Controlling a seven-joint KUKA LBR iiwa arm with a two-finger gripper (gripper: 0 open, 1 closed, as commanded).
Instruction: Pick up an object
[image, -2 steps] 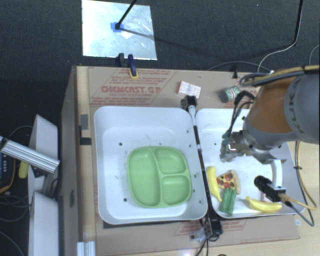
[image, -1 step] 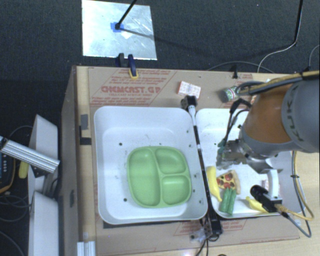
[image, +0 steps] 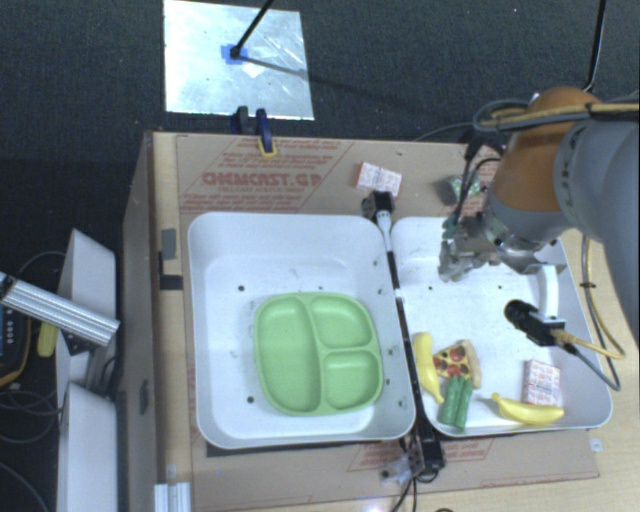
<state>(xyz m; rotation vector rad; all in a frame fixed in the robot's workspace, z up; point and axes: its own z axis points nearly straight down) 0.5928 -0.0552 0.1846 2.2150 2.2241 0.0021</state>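
Observation:
My gripper (image: 458, 264) hangs over the far left part of the right bin (image: 590, 400), above bare white floor. Nothing shows between its tips. Toward the bin's near edge lie a yellow banana (image: 424, 366), a toy pizza slice (image: 459, 357) and a green ridged piece (image: 457, 402), bunched together at the near left. A second banana (image: 527, 409) and a pink-and-white packet (image: 541, 381) rest at the near right. All of these lie well apart from the gripper, nearer the camera.
The left bin (image: 230, 250) holds a green divided plate (image: 318, 352). A black divider (image: 392, 280) runs between the bins. Another small packet (image: 379, 178) sits on the cardboard behind the bins. The arm's grey body (image: 560, 170) looms over the right bin's far right corner.

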